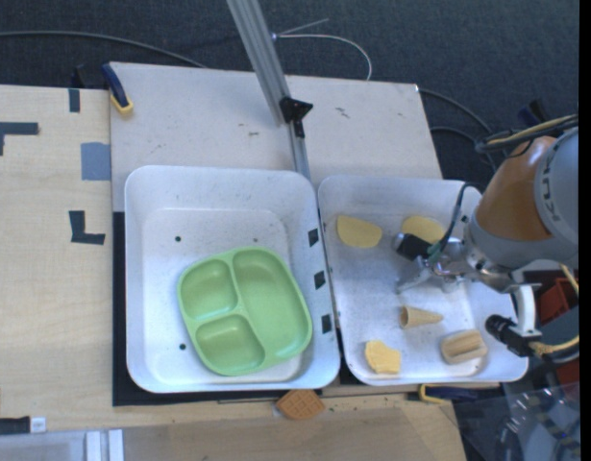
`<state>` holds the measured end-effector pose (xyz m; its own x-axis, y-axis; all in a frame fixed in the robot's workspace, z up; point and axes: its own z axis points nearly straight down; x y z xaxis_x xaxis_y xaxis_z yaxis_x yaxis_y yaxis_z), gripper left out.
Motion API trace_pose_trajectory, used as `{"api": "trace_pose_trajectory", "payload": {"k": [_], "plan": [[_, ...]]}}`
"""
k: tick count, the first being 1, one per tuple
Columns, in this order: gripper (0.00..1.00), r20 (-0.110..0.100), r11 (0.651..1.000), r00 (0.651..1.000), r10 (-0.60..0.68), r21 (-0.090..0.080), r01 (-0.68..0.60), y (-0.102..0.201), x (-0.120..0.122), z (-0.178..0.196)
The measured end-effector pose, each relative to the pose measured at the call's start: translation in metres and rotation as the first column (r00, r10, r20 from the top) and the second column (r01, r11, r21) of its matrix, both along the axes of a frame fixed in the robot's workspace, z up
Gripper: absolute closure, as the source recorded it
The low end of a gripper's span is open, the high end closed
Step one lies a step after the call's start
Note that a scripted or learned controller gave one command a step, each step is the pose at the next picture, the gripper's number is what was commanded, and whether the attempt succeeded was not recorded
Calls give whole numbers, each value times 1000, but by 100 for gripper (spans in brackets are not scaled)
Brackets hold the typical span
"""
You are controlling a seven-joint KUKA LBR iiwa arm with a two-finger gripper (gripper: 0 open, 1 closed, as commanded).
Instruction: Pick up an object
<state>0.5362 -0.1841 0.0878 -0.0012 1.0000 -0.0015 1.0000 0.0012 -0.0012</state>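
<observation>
Reaching in from the right, the grey arm (526,209) with its orange band lowers its jaws (425,262) into the right bin (391,188). Whether the jaws are open or closed cannot be told, and no item is seen between them. Both bins are shallow, white, rounded-corner trays of scuffed, speckled plastic, set side by side on the counter (45,219). The left bin (141,257) holds a glossy green plate (243,309) with three compartments. The right bin holds small foam-like food shapes: a yellow half-round (357,231) at upper left, a second yellow piece (425,227) touching the jaws' far side, a tan cone (420,317) just below the jaws, a yellow lump (382,357) near the front wall, and a tan block (462,347) at front right. A ridged tan wafer (299,405) lies outside the bins, by their front edge.
</observation>
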Motion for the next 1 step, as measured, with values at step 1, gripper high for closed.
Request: {"api": "trace_pose_trajectory", "payload": {"k": [1], "plan": [[100,0,1000,1000,1,1,-1,1,0,11]]}}
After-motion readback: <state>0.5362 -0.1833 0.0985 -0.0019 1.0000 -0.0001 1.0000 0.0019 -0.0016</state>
